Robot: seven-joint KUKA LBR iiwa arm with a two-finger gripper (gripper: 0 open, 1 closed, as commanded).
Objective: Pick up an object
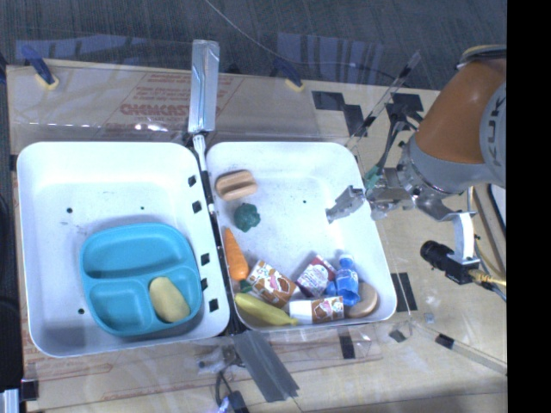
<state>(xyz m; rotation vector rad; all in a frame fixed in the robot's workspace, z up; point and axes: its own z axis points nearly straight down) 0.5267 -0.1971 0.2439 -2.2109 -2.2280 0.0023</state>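
My gripper hangs over the right side of the right bin, with nothing seen in it. A hot dog bun and a dark green lump lie apart at that bin's left, well to the left of the gripper. Along the front lie an orange carrot, a yellow banana, a colourful snack packet, a small red and white pack, a blue bottle and a tan ring-shaped bun. This heap lies below the gripper in the view.
The left bin holds a blue divided tray with a yellow potato-like object in its front right compartment. A metal clamp stands at the back between the bins. Cables and a black fitting sit right of the right bin.
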